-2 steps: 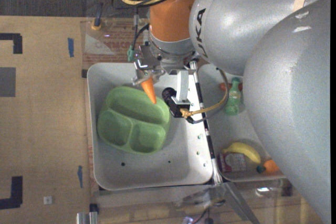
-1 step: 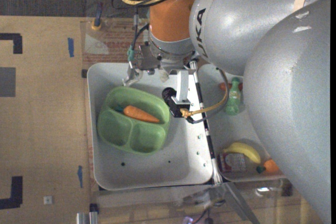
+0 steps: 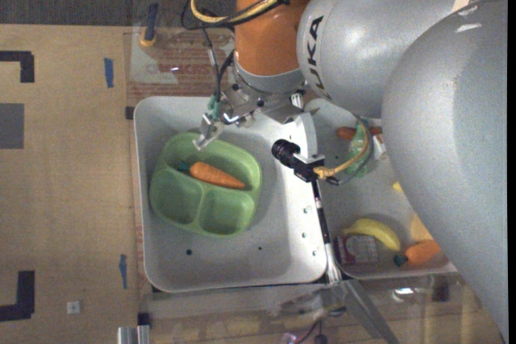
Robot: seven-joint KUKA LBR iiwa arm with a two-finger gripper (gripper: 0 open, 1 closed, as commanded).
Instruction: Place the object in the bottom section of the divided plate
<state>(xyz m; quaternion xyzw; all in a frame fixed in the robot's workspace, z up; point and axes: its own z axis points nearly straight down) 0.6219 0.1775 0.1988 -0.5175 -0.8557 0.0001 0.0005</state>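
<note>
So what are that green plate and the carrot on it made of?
Plate: probably moulded plastic, with an even green colour, soft sheen and rounded dividers. Carrot: likely a plastic toy, uniformly orange and smooth, though rubber can't be ruled out.

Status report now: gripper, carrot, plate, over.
Gripper at upper rim of green plate, nothing seen between fingers. Carrot lies in plate's big section. Banana in other bin, nothing blocking.

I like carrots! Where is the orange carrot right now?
The carrot lies on the green divided plate in the left white bin, across the plate's upper part, just below the gripper.
</note>
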